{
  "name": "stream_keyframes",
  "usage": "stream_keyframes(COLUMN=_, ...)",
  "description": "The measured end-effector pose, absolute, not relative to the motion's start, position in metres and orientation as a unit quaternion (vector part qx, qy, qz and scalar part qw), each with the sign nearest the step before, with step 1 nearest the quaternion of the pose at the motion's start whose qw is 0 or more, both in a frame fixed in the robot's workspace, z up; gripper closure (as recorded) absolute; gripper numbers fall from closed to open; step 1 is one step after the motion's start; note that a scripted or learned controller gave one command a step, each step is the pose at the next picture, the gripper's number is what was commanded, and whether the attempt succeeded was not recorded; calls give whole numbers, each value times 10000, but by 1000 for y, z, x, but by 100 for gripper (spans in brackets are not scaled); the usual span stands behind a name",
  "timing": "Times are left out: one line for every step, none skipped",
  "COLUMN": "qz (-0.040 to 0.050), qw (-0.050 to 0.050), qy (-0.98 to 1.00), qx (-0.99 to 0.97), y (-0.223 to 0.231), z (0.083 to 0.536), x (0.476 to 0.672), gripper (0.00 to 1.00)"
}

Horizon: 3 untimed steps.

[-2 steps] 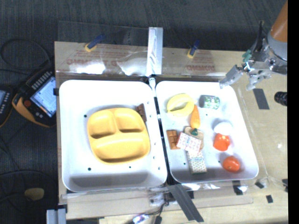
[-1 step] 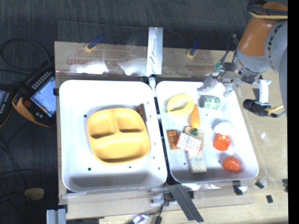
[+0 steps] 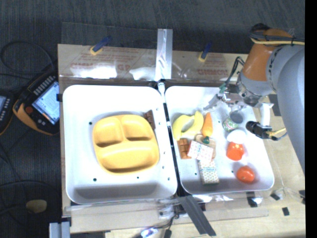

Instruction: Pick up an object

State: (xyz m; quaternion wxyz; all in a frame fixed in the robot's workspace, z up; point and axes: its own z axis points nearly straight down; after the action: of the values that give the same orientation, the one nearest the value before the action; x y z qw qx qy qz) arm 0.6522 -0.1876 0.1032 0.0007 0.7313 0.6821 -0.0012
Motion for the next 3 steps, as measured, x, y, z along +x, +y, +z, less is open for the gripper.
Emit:
stream_keyframes(qz=-13, qw=6, qy=6821, qx=7312, y=-188, z=103, x=652, gripper=0)
stream_keyframes(qz=5, qw=44, qy=8051, qx=5932, y=-144, z=89, x=655, gripper=0)
stream_keyframes(qz=26, qw=59, qy=8050, qx=5933, y=-144, z=100, x=656, gripper=100)
